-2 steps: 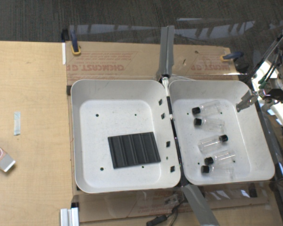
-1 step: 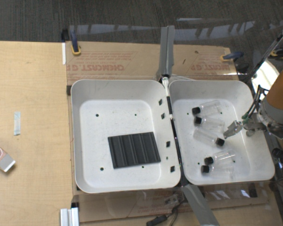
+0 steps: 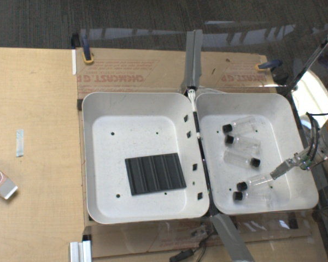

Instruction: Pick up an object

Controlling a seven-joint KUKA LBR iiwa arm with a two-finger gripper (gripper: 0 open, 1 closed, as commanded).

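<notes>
Claw (image 3: 279, 171) just beside vial (image 3: 252, 183)

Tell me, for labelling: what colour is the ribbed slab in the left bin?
Black, ribbed slab, camera view.

I count two shallow white bins (image 3: 93, 146), one black ribbed mat (image 3: 154, 173), and five clear black-capped vials (image 3: 241, 127).

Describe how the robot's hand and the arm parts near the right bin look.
The hand looks like a slim, pale grey metal part, tapering to a narrow tip over the right bin. Behind it sits a small cluster of metallic fittings with thin dark cables looping upward. It is too small to show markings.
</notes>
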